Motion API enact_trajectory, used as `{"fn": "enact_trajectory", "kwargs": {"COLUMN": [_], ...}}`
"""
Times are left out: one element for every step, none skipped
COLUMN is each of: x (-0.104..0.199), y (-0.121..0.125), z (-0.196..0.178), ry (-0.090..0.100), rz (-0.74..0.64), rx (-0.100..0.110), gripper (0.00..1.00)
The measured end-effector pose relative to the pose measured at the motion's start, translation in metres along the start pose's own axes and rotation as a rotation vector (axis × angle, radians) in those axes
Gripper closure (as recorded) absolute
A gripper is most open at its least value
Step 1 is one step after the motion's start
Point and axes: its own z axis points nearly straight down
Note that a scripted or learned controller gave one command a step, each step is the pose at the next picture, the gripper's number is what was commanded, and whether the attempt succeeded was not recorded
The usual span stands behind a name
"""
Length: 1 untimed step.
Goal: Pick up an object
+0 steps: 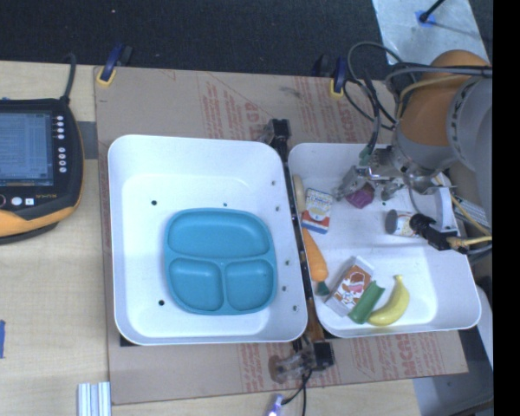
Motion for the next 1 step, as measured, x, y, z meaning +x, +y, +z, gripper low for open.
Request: {"fn": "enact_trajectory", "kwargs": {"x": [0.0378], "y": [0.0161], "z": [-0.0009], "ry": [0.000], "rz": [-0.001], "rx": [-0.002], "gripper": [0.00]}}
